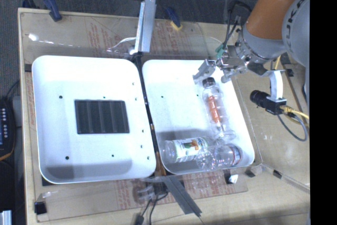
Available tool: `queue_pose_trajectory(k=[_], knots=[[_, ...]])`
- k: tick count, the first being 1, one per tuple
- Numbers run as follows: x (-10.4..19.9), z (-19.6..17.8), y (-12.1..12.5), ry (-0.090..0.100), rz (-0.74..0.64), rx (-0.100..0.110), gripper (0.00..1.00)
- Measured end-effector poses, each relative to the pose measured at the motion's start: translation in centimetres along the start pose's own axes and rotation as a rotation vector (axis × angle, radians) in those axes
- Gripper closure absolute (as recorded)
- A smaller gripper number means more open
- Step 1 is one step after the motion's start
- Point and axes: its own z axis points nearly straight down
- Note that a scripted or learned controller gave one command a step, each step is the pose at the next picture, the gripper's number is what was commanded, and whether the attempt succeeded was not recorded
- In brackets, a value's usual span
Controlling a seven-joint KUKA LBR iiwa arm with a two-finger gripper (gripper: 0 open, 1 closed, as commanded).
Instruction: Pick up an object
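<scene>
camera view first, then — where does the claw (213, 72) sit?

- over the far right corner of the right bin (174, 79), just above the cap end of a clear bottle with an orange middle (215, 108). its two fingers stand spread apart with nothing between them; one tip falls to the left of the cap, the other to its right.

- and which way does that bottle lie?

- its long axis runs from the cap, right under the claw, toward the near edge of the bin, tilting slightly right. so the body stretches away from the fingers, toward the camera, along the right wall.

- anything else to grab?

- two more clear bottles along the near wall: one with a green and white label (184, 149) lying crosswise, and a plain one (224, 155) in the near right corner, touching it. both are well apart from the claw. i'd judge the orange one the likely target.

- what's hard to read?

- the clear plastic blurs where the bottles meet, and i can't tell how high the fingertips are above the cap. the left bin (52, 87) holds a dark ribbed block (101, 116).
</scene>
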Motion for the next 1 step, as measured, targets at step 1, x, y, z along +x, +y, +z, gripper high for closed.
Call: queue_pose_trajectory(k=[1], knots=[[-3.58, 7.28, -0.15, 0.001, -0.203, 0.000, 0.00]])
